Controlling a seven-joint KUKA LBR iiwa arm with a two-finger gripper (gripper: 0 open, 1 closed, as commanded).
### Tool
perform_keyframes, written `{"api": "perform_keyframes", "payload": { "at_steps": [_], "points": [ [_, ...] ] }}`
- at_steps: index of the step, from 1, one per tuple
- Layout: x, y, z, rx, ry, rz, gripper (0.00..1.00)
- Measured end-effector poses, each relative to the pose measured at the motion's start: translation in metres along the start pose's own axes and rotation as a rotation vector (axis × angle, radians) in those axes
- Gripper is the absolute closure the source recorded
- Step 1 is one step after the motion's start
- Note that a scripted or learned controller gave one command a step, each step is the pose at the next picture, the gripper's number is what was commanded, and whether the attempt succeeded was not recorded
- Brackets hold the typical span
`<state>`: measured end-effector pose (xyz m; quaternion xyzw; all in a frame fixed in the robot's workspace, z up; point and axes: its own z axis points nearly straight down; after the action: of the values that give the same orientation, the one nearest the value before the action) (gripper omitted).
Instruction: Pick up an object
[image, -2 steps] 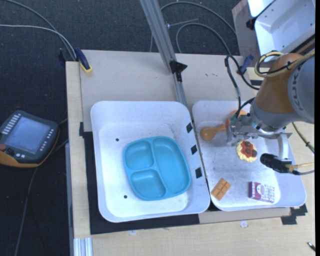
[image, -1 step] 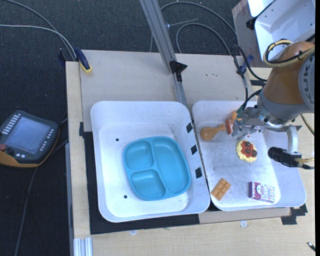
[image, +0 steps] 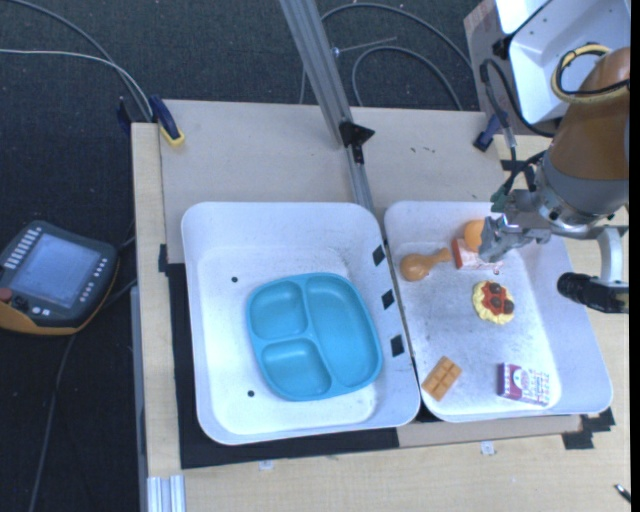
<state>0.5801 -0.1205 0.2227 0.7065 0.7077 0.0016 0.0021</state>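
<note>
We see the gripper (image: 497, 243) low over the far part of the right bin (image: 570, 345), just beside an orange toy (image: 470, 238) and a red block (image: 465, 256); we cannot tell how it is set. A small pizza toy (image: 494, 301) lies just nearer the camera, a cracker (image: 441, 377) and purple carton (image: 524, 383) farther off

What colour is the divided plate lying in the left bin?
Light blue. The plate has three compartments and shows clearly in the camera view.
</note>
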Motion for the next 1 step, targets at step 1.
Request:
{"api": "perform_keyframes", "payload": {
  "at_steps": [1],
  "points": [
    [0.0435,0.0057,-0.0045,0.003,0.002,-0.003,1.00]
  ]
}}
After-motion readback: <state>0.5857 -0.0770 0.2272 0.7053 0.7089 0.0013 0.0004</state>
